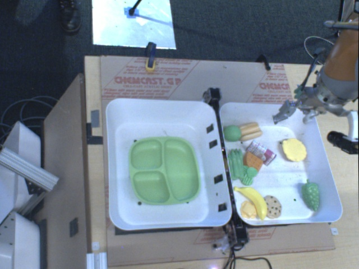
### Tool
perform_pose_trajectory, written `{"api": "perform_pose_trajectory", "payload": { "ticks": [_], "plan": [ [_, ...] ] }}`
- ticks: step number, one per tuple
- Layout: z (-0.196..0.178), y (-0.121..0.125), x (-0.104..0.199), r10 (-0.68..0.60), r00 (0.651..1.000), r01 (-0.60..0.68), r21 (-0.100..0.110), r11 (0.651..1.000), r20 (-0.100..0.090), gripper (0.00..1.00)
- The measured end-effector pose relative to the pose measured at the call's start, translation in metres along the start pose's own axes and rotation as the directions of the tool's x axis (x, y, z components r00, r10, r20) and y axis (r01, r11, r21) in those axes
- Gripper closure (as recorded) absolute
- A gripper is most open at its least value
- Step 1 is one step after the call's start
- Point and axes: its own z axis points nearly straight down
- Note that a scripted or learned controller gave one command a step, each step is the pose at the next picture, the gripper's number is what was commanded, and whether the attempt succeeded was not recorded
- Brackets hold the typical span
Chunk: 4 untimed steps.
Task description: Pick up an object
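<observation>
My gripper (291,110) hangs over the far edge of the right bin (328,175), fingers spread and holding nothing, so I judge I'm in the approach. The toys lie below: a yellow disc (294,149) nearest, a banana (253,201) and cookie (273,206) at the near edge. Next I must choose one, centre above it and descend. The arm (341,72) is cut off at the frame's right.

Dark carpet floor (224,15) w/ a pale sheet (133,15) on it; wooden bench (61,150) under printed cardboard (185,74); cables lower left.
</observation>
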Motion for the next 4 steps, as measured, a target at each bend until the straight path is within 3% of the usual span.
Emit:
{"api": "perform_pose_trajectory", "payload": {
  "ticks": [1, 2, 3, 4],
  "plan": [
    [0.004, -0.046, 0.054, -0.004, 1.000, 0.004, 0.004, 1.000, -0.003, 0.00],
    [0.099, -0.058, -0.024, 0.005, 1.000, -0.004, -0.018, 1.000, 0.006, 0.00],
    [0.081, -0.054, -0.024, -0.001, 1.000, 0.001, -0.025, 1.000, 0.014, 1.00],
    [0.081, -0.054, -0.019, -0.005, 1.000, 0.005, -0.021, 1.000, 0.004, 0.00]
  ]
}}
